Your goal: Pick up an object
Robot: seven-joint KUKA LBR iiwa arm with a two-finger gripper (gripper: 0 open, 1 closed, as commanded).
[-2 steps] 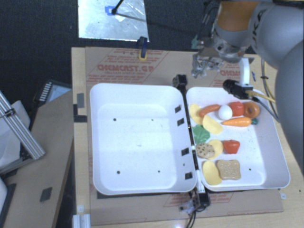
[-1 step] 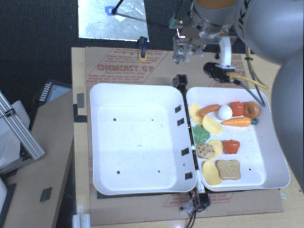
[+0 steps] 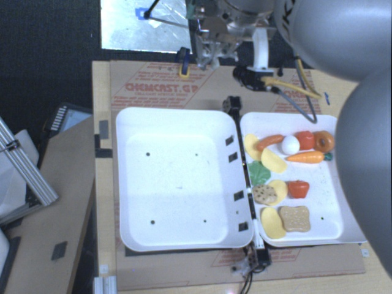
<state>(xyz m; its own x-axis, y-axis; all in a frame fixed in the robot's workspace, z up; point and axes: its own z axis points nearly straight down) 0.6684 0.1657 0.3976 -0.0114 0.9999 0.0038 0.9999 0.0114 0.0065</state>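
Observation:
The right bin [image 3: 331,228] holds several toy foods. Among them are a white egg [image 3: 290,144], a carrot [image 3: 304,158], a red tomato [image 3: 304,139], a slice of bread [image 3: 294,218], a cookie [image 3: 264,193] and a green leafy piece [image 3: 258,173]. My gripper [image 3: 207,57] hangs high beyond the far edge of the bins, over the cardboard, well away from the food. Nothing is seen in it.
The left bin [image 3: 131,225] lies beside the right one, joined by a black divider with clips [image 3: 239,158]. A blue and yellow clamp [image 3: 183,62] sits on the cardboard behind the bins. The grey arm [image 3: 343,29] covers the upper right.

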